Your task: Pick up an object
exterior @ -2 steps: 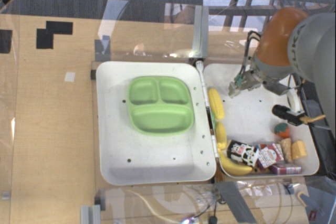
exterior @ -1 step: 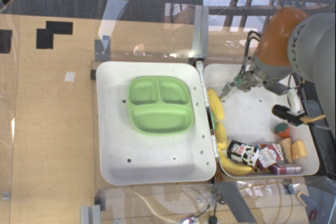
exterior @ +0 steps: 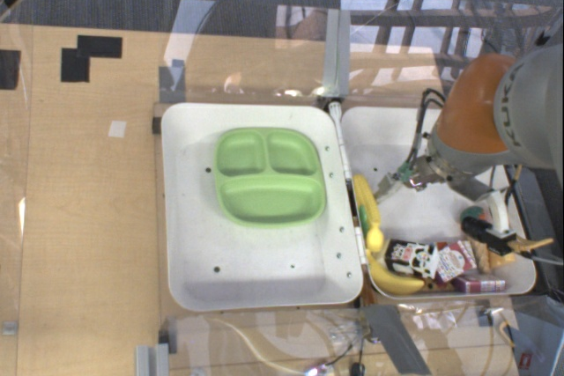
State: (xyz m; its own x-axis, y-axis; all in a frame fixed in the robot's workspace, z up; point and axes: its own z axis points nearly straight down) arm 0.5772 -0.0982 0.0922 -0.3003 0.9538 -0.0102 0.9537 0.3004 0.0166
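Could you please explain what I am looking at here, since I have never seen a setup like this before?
This is one camera fixed above a bench, looking down at a slant. The grey robot arm with an orange band reaches in from the right, and its two-finger gripper is low in the right white bin. That bin holds a yellow banana, a small black-and-white carton and other packets. The left white bin holds a green divided plastic tray. Nothing shows between the fingers.
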